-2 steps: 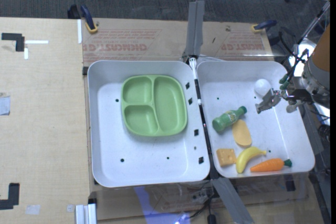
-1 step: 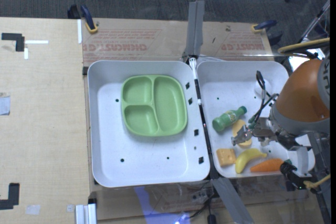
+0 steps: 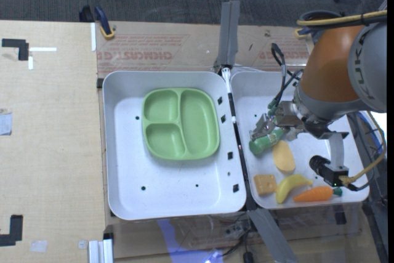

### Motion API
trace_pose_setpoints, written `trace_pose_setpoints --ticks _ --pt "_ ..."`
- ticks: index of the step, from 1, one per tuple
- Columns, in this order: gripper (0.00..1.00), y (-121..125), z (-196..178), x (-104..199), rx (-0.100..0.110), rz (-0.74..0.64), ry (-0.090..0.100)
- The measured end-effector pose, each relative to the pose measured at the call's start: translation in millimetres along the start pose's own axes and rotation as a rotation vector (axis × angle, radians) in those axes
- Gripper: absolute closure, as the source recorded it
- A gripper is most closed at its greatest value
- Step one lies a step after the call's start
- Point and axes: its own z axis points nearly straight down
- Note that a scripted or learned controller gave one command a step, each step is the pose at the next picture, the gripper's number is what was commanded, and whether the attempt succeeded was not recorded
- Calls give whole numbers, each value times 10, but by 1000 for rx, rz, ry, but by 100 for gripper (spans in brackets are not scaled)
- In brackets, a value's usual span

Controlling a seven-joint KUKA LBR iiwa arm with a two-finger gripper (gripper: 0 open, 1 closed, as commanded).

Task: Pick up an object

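My gripper (image 3: 267, 127) is low over the left part of the right bin (image 3: 246, 92), under the grey arm with its orange band. A green object (image 3: 262, 144) lies right under and in front of it, touching or nearly touching the gripper tip; part of it is hidden by the gripper. Just right of it is a pale yellow oval piece (image 3: 284, 157). Along the bin's front edge lie a tan cube (image 3: 265, 183), a yellow banana (image 3: 290, 186) and an orange carrot (image 3: 315, 194).
The left bin (image 3: 123, 182) holds a green divided plate (image 3: 181, 124). A raised divider (image 3: 233, 126) separates the two bins. A black fitting with cables (image 3: 325, 169) hangs from the arm over the right bin's front right corner.
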Motion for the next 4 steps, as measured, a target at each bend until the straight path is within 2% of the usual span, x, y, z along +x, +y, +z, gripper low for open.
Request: trace_pose_setpoints --ticks 1,2,3,4 --pt "0 -99 2 446 1 74 0" --pt "0 -186 4 -235 1 81 0" --pt "0 -91 999 -578 0 133 1" --pt "100 -103 945 -595 7 137 1"
